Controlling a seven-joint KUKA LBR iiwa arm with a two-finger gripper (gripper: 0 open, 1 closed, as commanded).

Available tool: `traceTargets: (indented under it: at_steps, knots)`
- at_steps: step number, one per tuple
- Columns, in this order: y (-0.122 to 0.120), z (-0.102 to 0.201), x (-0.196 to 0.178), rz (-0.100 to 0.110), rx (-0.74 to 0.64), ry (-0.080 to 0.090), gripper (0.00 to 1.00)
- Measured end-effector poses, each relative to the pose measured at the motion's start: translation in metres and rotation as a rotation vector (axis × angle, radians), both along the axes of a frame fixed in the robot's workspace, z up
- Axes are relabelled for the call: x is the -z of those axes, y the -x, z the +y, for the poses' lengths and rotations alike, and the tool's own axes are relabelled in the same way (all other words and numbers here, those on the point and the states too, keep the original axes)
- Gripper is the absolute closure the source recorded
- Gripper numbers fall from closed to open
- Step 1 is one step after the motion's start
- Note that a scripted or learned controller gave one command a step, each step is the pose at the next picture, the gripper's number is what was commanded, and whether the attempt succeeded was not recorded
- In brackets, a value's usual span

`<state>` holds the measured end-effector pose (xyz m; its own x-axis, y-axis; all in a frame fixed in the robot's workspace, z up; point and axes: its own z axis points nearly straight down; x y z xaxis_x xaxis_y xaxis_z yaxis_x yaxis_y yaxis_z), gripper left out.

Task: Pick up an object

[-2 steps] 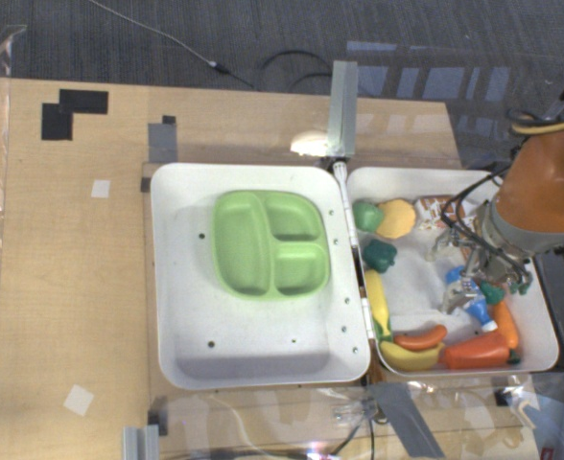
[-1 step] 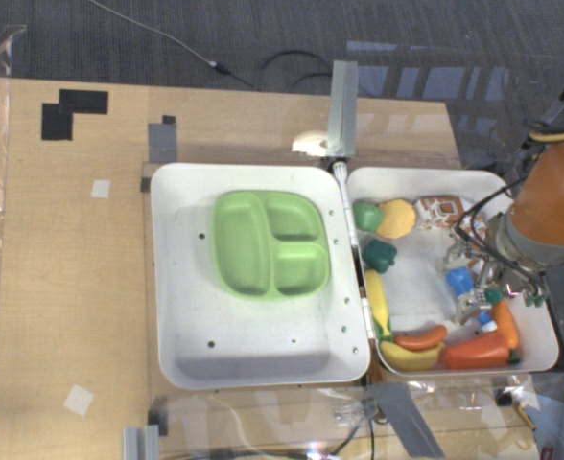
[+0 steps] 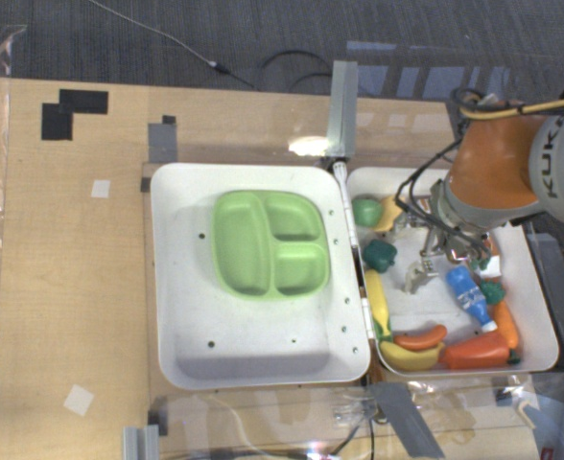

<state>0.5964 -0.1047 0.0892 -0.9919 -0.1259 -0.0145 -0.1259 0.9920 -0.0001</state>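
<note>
Fingers (image 3: 418, 278) of the grey two-finger gripper (image 3: 428, 268) point down into the right shallow white bin (image 3: 541, 348), and they stand a little apart with nothing visible between them, so they look open. They hang over a bare white part of the bin floor. Just beside them on the right lies a small blue plastic bottle (image 3: 468, 295) with a white cap. A dark green toy pepper (image 3: 379, 254) is on the other side, and a light green round toy (image 3: 366, 210) is near the upper corner. Along the lower wall lie a yellow toy banana (image 3: 409, 356), a red toy chilli (image 3: 420, 337) and an orange-red toy carrot (image 3: 476, 352). In the left shallow white bin (image 3: 181, 353) rests a light green plastic plate with three compartments (image 3: 268, 243).
</note>
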Motion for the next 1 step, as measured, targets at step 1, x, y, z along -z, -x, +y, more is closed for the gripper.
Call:
traceTargets:
  at_steps: [1]
  knots:
    - [0.0206,-0.0322,-0.0003,0.0,-0.262,0.007,0.0]
